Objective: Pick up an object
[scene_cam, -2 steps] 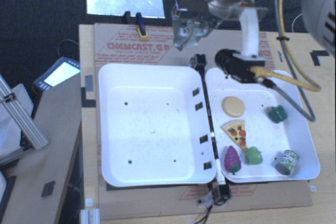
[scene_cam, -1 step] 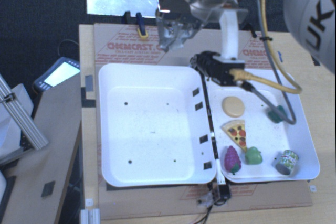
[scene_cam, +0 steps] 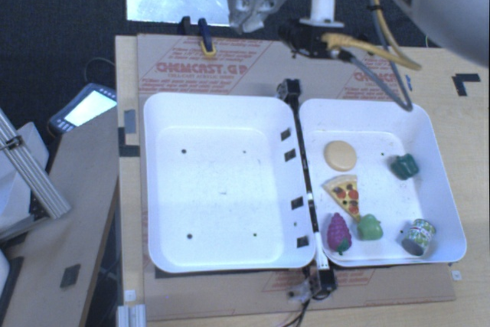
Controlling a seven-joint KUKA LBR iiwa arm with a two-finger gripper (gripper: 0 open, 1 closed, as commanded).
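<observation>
White plastic right bin [scene_cam: 440,188] holds the cookie [scene_cam: 341,155], pizza slice [scene_cam: 344,195], grapes [scene_cam: 338,233], green pepper [scene_cam: 370,227] and can [scene_cam: 418,236]. The gripper [scene_cam: 249,15] hangs beyond the bins, grip state untellable. Crowded pieces risk a glancing miss.

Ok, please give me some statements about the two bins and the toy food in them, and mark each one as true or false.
1. The pizza slice lies in the right bin. True.
2. The purple grapes lie in the left bin. False: they lie in the right bin, near its front left corner.
3. The round tan cookie lies farther back than the pizza slice. True.
4. The end effector holds the small can. False: the can lies in the right bin's front right corner, and the end effector is above the far edge of the bench.
5. The right bin holds three things. False: six.
</observation>
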